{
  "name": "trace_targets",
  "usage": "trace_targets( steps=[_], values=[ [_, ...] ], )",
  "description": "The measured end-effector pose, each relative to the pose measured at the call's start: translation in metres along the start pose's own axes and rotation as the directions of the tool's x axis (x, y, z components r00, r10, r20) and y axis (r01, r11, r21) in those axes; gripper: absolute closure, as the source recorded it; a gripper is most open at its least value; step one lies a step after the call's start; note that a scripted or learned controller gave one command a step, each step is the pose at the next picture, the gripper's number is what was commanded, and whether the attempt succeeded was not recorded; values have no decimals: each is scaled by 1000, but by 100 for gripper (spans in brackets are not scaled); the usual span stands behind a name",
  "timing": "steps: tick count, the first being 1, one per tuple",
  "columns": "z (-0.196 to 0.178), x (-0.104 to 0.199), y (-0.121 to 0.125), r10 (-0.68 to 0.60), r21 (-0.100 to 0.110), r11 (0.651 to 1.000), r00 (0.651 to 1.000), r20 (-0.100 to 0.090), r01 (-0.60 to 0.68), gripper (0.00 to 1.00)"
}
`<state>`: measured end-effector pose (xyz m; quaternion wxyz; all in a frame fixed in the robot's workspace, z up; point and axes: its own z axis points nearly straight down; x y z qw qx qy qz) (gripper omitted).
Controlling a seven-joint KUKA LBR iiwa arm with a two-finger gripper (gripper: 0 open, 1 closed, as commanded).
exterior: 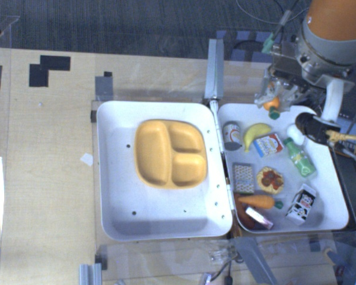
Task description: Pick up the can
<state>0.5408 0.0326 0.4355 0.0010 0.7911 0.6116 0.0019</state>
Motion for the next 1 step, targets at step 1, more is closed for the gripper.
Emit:
trace_targets(
  steps=[1],
  values=[
    [1,87,65,-34,1,999,999,0,34,100]
  ],
)
